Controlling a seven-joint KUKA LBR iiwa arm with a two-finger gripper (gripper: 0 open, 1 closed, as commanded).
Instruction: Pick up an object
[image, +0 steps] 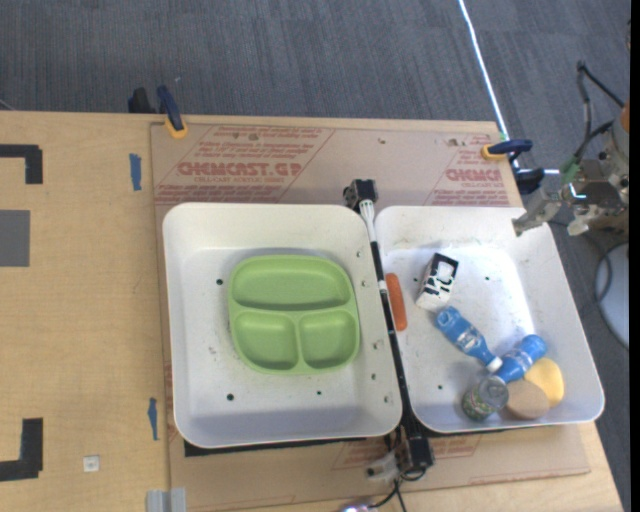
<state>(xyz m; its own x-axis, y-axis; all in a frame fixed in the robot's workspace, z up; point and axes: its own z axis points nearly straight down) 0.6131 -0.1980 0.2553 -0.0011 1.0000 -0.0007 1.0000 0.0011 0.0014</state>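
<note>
Overhead: a slanted look down at the bench (80, 330), two shallow white bins side by side on a printed board (250, 165).
Left bin (190, 300): holds a green tray (294, 312) with three compartments, lying flat near the middle.
Right bin (570, 320): holds all the loose items, gathered toward its centre and near corner.
Black-and-white box (438, 279): tilted, in the upper middle of the right bin, apart from the rest.
Orange piece (396, 300): a narrow strip lying along the right bin's left wall, beside the divider between the bins.
Blue bottle (466, 334): lies at a slant below the box, its lower end close to a second blue item (524, 357).
Yellow object (546, 378): rounded, in the near right corner, touching a tan object (528, 401) just below it.
Round lid (484, 400): greyish, speckled, beside the tan object on its left.
Gripper (575, 195): seen at the right edge, outside the right bin's far corner and off the items; whether its fingers are apart or closed cannot be told, and nothing shows in its hold.
Clamps: an orange-tipped one (172, 112) at the board's far left corner, a blue one (508, 149) at the far right.
Floor (300, 50): grey carpet beyond the bench, crossed by a white cable (482, 65).
</note>
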